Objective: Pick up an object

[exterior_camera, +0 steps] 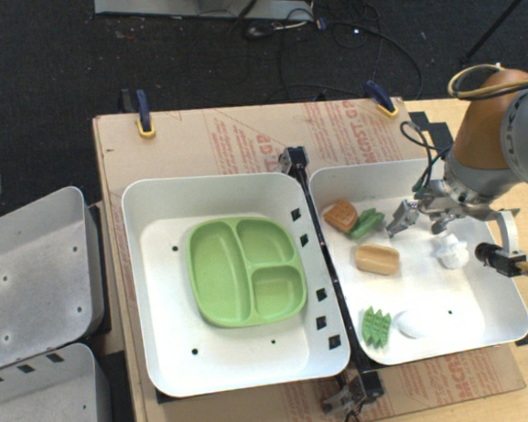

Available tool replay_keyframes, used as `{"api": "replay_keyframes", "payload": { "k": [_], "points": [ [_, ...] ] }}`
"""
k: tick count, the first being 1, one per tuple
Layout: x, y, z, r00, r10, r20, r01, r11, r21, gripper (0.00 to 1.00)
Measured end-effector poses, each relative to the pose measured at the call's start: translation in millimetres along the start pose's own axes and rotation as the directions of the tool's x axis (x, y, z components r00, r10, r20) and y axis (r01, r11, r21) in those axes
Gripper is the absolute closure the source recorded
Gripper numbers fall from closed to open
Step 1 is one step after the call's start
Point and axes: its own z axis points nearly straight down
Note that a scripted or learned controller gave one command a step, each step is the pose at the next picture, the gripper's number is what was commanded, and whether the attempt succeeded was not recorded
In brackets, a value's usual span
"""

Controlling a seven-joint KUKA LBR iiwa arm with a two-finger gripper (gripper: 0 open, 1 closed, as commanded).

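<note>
The bench [193, 129] carries two white bins side by side; the left bin [166, 352] holds a green tray [247, 271] with three compartments, lying flat near its middle; the right bin [493, 314] holds the small things. The arm [492, 135] reaches in from 3 o'clock, its orange band over the right bin's 2 o'clock corner; the gripper [410, 217] hangs over that bin's upper middle, its fingers spread apart with nothing between them. A tan block [377, 259] lies just below the gripper, toward 7 o'clock of it; a brown block [341, 216] sits at the bin's 10 o'clock, touching a green piece [367, 223] beside it; a white lump [450, 252] lies at 3 o'clock; a green ridged piece [376, 325] and a white ball [410, 324] lie close together at 7 o'clock.
</note>
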Motion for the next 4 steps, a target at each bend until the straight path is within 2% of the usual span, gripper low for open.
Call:
{"api": "replay_keyframes", "payload": {
  "k": [1, 2, 3, 4],
  "points": [
    [0, 2, -14, 1.0, -0.001, 0.002, 0.001, 1.0, -0.006, 1.0],
    [-7, -5, -66, 1.0, 0.001, 0.003, -0.001, 1.0, -0.008, 1.0],
    [2, -4, -125, 1.0, -0.004, 0.002, 0.004, 1.0, -0.009, 1.0],
    [2, -3, -135, 1.0, -0.003, 0.002, 0.003, 1.0, -0.006, 1.0]
  ]
}}
